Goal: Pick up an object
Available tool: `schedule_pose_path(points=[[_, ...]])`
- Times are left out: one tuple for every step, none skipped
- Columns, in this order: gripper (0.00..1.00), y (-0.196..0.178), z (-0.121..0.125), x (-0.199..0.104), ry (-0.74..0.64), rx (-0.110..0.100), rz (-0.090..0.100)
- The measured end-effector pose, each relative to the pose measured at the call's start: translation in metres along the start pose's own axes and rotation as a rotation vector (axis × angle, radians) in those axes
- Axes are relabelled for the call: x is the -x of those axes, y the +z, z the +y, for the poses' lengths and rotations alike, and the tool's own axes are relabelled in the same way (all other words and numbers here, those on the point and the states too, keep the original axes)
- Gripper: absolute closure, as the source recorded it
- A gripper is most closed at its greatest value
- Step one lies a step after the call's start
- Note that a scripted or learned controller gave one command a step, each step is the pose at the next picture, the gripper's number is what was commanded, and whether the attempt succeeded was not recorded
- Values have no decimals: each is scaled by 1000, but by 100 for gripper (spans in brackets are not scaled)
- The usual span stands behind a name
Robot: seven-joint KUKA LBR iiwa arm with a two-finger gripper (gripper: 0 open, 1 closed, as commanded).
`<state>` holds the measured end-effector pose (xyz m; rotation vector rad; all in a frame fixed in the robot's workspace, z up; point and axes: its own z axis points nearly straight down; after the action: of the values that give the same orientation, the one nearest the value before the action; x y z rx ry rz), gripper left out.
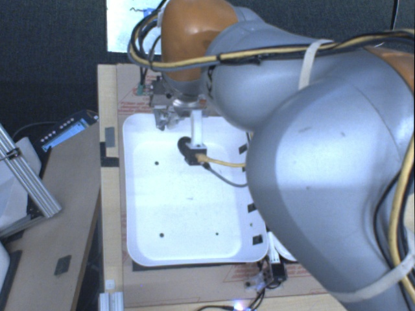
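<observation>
- Above the far left corner of the white bin (pixel 139 199) hangs my one gripper (pixel 167 118), close over the bin's floor.
- Whether the gripper is wide or narrow I cannot tell, and I see nothing held in it.
- I count one white bin with its floor in plain sight. It is shallow, with rounded corners.
- On that floor I count three small dark spots (pixel 157 163): one toward the bin's far left, two near its front edge.
- Where an object for picking lies I cannot tell, because my own arm (pixel 311 173) covers the bin's right side and all beyond it.
- The arm is one grey bulk coming in over the bin's right edge, with one orange band (pixel 188 24) sitting beyond the bin's far edge, just above the gripper.
- Under the bin is the pale bench (pixel 110 206), whose bare strip runs along the bin's left edge.
- On the bench left of the bin I count two small dark patches (pixel 63 265), one by the bin's far left corner and one off its near left corner.
- Beyond the bin's far edge hangs one white sheet (pixel 133 18) against the dark backdrop.
- Well left of the bin lies one metal rail (pixel 29 183), set at a slant.
- Also left of the bin, farther back, sits one dark device with a blue strip (pixel 65 130).
</observation>
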<state>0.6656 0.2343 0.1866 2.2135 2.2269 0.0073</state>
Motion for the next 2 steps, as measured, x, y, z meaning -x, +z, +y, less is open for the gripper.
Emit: schedule_pose_path(points=[[100,26,3,0,-1,-4,-2],[100,59,2,0,-2,-5,-3]])
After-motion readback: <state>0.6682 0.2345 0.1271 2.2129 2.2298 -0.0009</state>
